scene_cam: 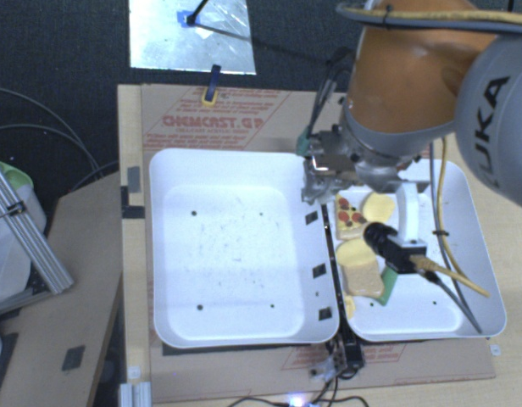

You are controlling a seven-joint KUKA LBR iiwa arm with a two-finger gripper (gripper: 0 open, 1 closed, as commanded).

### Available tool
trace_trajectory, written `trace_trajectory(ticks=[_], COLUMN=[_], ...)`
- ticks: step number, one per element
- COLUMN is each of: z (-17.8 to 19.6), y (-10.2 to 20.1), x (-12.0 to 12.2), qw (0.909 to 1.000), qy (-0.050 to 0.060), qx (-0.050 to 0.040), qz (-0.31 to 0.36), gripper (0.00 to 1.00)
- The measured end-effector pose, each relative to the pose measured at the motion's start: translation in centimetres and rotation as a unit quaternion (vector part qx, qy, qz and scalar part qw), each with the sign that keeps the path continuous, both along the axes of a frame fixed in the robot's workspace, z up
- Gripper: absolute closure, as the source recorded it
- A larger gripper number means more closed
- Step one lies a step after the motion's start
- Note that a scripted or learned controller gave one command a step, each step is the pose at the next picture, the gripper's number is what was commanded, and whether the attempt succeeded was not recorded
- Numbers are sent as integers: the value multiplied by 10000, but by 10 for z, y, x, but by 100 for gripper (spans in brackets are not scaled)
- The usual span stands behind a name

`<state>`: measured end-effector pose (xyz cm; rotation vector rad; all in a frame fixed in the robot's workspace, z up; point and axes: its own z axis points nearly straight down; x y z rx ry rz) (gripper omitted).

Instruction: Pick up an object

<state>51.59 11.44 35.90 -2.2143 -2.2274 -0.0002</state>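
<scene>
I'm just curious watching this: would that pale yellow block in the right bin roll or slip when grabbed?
The pale yellow block looks flat-sided, so it probably won't roll. It lies against a green piece, so a push may shift both. Its smooth surface might be slippery.

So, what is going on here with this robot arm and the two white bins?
The grey and orange arm reaches in from the right and hangs over the right bin, with its gripper low beside the wall shared with the left bin. In the right bin lie pale yellow pieces, a piece with red spots and a yellow block with a green edge. I cannot see that the gripper holds anything.
</scene>
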Motion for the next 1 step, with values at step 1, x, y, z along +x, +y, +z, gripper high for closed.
trace_trajectory(ticks=[1], z=[119], y=[9], x=[12], qw=[10000], qy=[-83], qx=[20], qz=[-1], gripper=[100])
